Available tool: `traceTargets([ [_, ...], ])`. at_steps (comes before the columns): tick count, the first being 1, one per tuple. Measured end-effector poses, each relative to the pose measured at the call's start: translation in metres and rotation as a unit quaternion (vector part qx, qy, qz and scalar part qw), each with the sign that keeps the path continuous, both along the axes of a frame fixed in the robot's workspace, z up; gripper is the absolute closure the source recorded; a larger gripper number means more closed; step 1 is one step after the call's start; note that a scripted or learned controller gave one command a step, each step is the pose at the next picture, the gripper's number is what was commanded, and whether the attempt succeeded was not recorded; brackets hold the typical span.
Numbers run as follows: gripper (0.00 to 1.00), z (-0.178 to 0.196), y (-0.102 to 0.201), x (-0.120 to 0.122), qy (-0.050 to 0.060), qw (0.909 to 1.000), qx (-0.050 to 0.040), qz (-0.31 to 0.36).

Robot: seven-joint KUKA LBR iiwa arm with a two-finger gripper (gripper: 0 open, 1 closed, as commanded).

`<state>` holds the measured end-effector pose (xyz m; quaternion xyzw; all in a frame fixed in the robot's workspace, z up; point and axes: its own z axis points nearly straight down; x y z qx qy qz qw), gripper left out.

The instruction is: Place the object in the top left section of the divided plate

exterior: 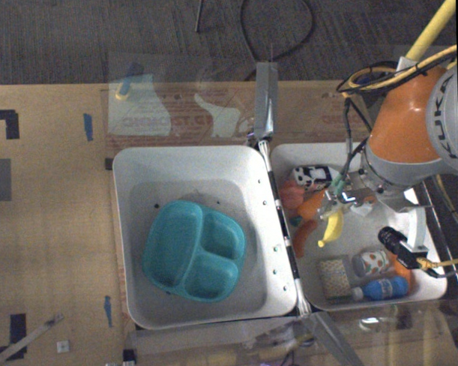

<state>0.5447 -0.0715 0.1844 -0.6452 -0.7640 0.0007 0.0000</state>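
Leftmost, the wooden counter (51, 245) carries black and blue tape marks, and a clear sheet with faint printing lies at its far edge. Next comes the left bin (131, 174), holding the teal divided plate (194, 251), which sits turned at an angle with all its sections bare. Its larger section faces left and its two smaller ones face right.

Across the metal divider, the right bin (431, 288) is crowded. A black-and-white cow-patterned toy (313, 175) lies at the far side, with orange pieces (305, 206) just beside it, partly tucked against the bin wall and hard to tell apart. A yellow banana (332, 229) hangs or lies right under the hand (342, 199); whether the banana is pinched or merely beneath cannot be told, since the wrist covers the fingertips. Nearer sit a tan woven block (334, 276), a small can with a printed label (373, 262), and a blue bottle (383, 289) lying on its side. The arm's orange band (403, 131) and grey housing hide the bin's far right corner, and cables trail across it.
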Motion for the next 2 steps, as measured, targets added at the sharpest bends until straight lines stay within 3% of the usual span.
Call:
traceTargets([
  [1,1.00,0.063,-0.005,0.020,-0.003,0.9921,-0.0009,0.125],
  [2,1.00,0.026,0.104,0.019,0.000,0.9909,0.0010,0.134],
])
